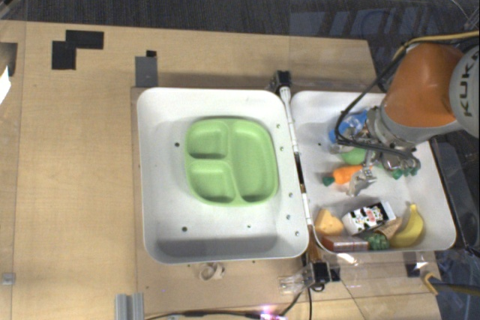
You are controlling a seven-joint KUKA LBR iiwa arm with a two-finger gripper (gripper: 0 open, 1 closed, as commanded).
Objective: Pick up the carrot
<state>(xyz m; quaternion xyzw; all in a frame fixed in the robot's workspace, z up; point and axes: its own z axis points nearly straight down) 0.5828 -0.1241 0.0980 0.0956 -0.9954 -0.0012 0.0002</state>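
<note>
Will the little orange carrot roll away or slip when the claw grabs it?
The small orange toy carrot with a green tip looks rounded and tapered, so it may roll if nudged sideways. Its smooth surface hints at hard plastic: probably stiff, light and a bit slippery. The claw sits right at its thicker end, so a pinch there might squirt it out.

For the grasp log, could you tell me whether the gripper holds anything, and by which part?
It cannot be told. The gripper sits at the right end of the carrot, but the view does not show the carrot between its fingers.
</note>
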